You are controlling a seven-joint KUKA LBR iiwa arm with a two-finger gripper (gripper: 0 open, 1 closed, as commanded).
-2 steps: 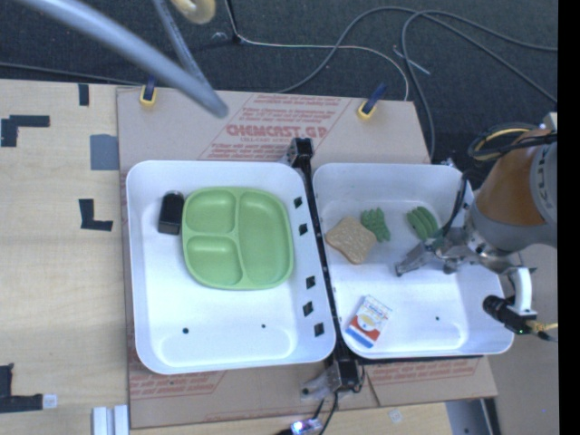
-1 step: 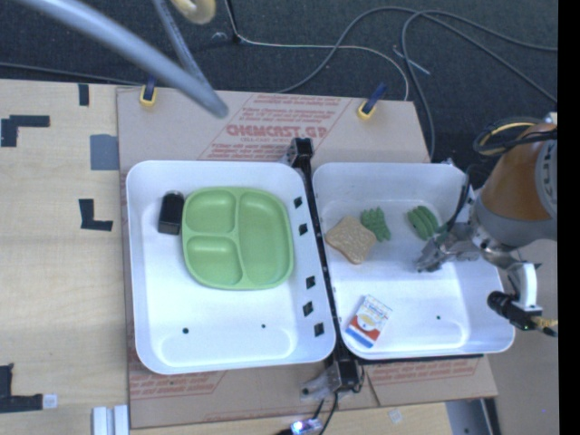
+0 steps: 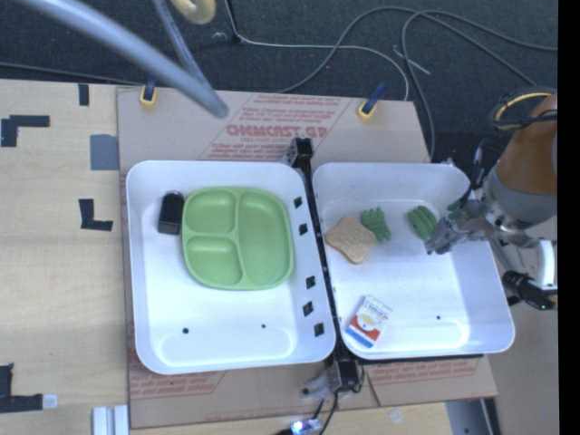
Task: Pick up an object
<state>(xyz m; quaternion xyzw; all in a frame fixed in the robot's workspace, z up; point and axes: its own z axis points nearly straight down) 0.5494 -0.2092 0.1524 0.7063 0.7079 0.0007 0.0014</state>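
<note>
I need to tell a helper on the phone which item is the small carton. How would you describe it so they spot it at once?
Look in the right-hand white bin. Near its front edge, close to the divider between the bins, lies the small carton. It is the only boxy white item with red and blue print; the toast slice and two green pieces lie farther back.

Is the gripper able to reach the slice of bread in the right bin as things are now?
Probably yes. The gripper sits at the right bin's far side; two green toys lie between it and the bread, but nothing covers the bread from above.
</note>
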